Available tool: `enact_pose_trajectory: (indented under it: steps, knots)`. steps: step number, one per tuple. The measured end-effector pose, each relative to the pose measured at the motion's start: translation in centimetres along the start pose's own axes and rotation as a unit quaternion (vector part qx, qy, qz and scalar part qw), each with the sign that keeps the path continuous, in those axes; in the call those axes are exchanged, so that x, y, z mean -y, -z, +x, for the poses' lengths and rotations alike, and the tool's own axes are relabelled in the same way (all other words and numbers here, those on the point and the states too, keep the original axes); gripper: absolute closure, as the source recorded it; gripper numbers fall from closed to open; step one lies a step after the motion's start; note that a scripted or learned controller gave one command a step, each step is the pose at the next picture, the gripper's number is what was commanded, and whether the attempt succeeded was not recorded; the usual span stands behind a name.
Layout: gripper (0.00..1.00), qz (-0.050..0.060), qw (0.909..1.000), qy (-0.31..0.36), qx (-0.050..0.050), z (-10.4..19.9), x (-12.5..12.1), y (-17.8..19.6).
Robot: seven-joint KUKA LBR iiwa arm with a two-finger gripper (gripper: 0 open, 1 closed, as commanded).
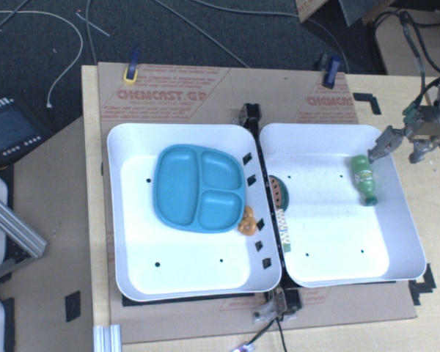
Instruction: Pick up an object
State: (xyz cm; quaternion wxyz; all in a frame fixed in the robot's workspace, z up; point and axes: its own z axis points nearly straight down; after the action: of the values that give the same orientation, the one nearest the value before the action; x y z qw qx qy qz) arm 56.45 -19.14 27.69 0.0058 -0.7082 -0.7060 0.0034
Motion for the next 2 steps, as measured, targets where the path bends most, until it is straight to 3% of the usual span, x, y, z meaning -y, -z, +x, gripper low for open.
enact_pose_trajectory:
  steps: [1,2]
  knots:
    - [0.00,-0.006,1.0000,0.002,0.001,0.1,-0.2,0.7]
    - [0.00,-0.004,1.0000,0.002,0.001,0.7,-0.9,-5.1]
